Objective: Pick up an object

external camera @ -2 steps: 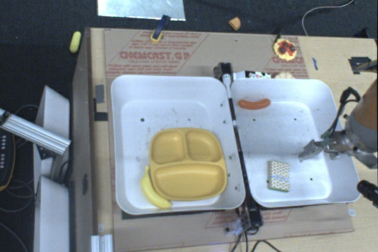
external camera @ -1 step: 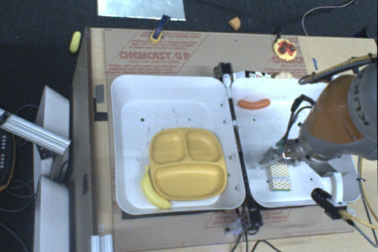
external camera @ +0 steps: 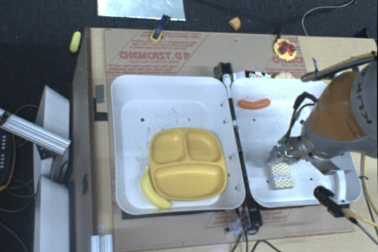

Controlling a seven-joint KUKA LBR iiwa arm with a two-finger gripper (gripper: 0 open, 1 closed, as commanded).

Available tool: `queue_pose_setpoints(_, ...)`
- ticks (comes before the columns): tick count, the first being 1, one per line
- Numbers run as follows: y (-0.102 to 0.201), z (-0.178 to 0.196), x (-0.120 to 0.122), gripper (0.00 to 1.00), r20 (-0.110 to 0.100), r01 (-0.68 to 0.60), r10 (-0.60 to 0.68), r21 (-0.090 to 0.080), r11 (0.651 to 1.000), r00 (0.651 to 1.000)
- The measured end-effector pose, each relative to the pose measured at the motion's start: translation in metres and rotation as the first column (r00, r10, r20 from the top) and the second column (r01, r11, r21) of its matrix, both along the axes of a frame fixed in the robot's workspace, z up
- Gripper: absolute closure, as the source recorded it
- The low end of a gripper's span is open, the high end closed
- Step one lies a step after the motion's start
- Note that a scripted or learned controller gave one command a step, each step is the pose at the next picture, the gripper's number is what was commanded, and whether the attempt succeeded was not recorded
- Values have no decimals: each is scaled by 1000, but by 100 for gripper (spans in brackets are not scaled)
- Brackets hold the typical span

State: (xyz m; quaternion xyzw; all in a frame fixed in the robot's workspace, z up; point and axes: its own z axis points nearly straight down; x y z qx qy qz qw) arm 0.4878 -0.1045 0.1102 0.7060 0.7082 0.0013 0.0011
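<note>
Beside one hot dog (external camera: 254, 104), end effector (external camera: 279, 157), grip unclear, touches one box (external camera: 280, 174).

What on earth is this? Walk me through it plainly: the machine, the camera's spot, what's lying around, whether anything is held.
One camera looks down at a slant on a bench. The grey and orange bulk at right is a robot arm; its gripper sits low in the right white bin, just above a small patterned block. I cannot tell whether it grips the block. A sausage lies near that bin's far end. The left white bin holds a yellow divided plate with a banana against its near left edge.
</note>
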Motion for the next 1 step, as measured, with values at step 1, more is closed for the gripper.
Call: queue_pose_setpoints(1, 86, 87, 58, 100, -1, 0, 0, 1, 1000, 1000)
